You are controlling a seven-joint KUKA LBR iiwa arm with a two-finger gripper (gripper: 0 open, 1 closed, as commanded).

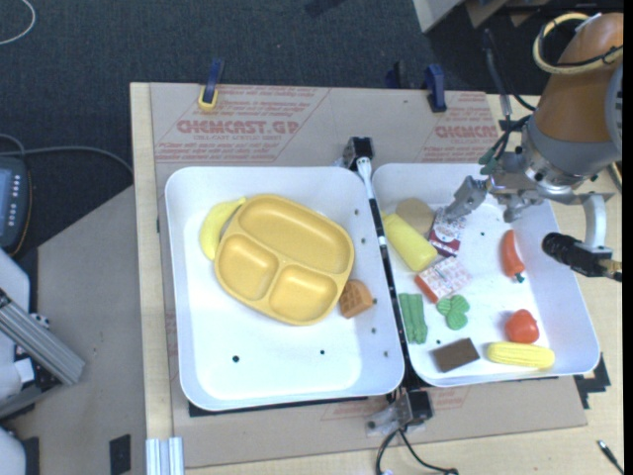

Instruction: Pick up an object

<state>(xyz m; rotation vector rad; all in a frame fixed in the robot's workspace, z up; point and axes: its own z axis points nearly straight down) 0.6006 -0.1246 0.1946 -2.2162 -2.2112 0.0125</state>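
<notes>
Left bin [198,344] has a yellow divided tray [284,257], right bin [574,315] is full of toy food, and the gripper [461,206] sits over a red-white packet [447,234].

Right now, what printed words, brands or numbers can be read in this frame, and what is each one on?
"CHEMCAST GP": red print on the brown protective sheet under the bins, upper left, repeated; smaller red lines around it are too small to read.
Same red print at upper right, partly hidden by the right bin; only fragments legible.
Red-and-white packet by the gripper: print too blurred to read.
</notes>
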